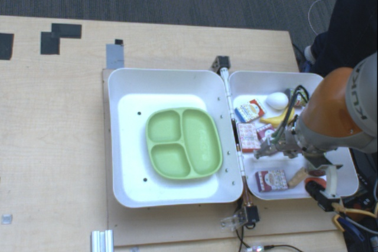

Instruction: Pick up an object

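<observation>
The pincer (267,149) hovers low in the right bin (353,186), above small packets (249,137) right of the green tray (183,143); I cannot tell its opening.

Two white bins sit side by side on the worktop (53,127): a left bin (115,144) and a right bin (348,183). The left one holds one green divided plate (183,143). The right one holds one white egg (276,100), one banana (276,118) and three small printed packets (248,110) (248,137) (271,180); other items there are hidden by the arm.
</observation>
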{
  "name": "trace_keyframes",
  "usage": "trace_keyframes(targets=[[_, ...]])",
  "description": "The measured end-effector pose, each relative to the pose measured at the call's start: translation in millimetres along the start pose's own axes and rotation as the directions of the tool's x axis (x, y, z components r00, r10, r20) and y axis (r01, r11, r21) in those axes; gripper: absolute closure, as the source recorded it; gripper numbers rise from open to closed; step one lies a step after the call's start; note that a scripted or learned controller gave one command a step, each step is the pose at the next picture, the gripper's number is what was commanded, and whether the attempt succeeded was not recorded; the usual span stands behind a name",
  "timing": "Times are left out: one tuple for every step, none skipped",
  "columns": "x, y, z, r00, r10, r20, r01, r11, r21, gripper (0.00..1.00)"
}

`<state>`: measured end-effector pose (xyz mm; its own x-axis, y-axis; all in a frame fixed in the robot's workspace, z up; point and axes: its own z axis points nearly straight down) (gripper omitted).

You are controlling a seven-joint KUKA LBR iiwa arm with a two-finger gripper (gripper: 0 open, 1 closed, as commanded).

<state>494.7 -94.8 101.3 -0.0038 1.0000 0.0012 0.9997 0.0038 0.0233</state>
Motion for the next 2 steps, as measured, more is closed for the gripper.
trace_keyframes(targets=[[10.4,-5.5,14.2,1.0,0.002,0.005,-0.002,1.0,0.012,0.0],[11.0,-2.9,2.9,1.0,0.001,0.004,-0.001,1.0,0.006,1.0]])
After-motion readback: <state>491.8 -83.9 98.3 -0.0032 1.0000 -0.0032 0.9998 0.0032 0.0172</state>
